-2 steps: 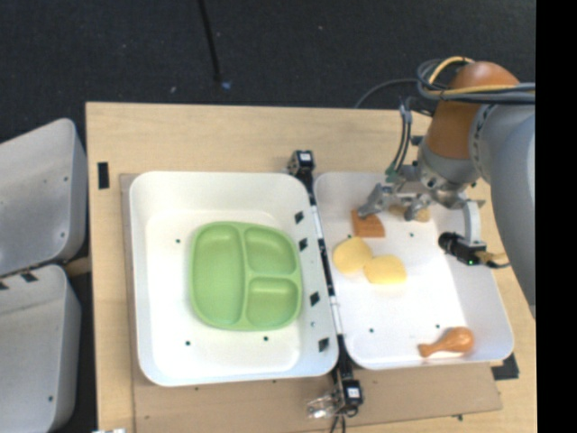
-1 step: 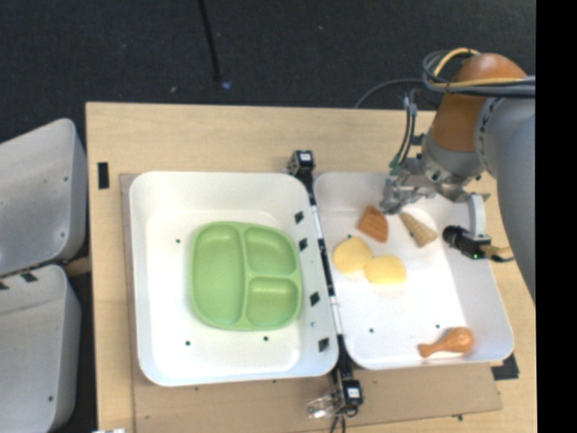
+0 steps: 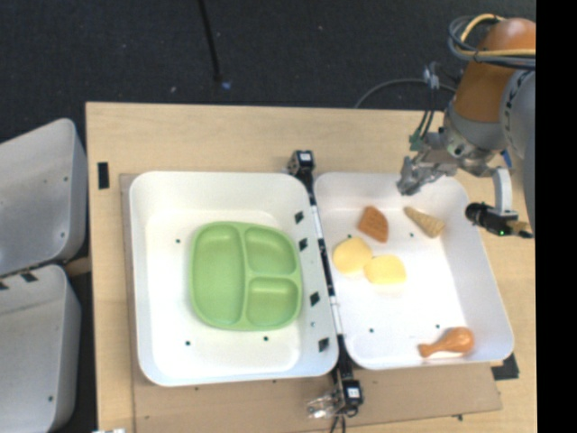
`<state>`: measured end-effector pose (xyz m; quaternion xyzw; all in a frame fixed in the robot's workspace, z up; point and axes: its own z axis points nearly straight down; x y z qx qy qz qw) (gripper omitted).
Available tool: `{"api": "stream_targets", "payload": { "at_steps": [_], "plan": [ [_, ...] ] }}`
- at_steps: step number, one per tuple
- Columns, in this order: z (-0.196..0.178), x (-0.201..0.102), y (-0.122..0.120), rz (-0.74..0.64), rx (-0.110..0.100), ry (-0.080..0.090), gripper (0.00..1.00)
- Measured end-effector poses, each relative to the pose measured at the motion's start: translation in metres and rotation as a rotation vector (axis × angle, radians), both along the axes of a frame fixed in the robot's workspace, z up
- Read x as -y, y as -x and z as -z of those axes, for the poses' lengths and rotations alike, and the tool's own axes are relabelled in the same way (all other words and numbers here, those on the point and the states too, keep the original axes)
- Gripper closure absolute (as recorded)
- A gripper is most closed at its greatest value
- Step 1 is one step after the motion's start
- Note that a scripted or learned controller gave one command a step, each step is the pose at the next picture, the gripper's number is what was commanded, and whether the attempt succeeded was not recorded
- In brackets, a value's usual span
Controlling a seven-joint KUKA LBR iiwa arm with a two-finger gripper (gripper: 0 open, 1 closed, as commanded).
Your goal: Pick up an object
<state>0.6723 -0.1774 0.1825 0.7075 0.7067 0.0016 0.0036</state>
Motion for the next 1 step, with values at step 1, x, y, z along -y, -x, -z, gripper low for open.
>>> {"api": "stream_targets", "payload": {
  "at_steps": [1],
  "plan": [
    [-0.0408,0.0015,-0.0011,-0.003,-0.001,-0.001,1.0]
  ]
}}
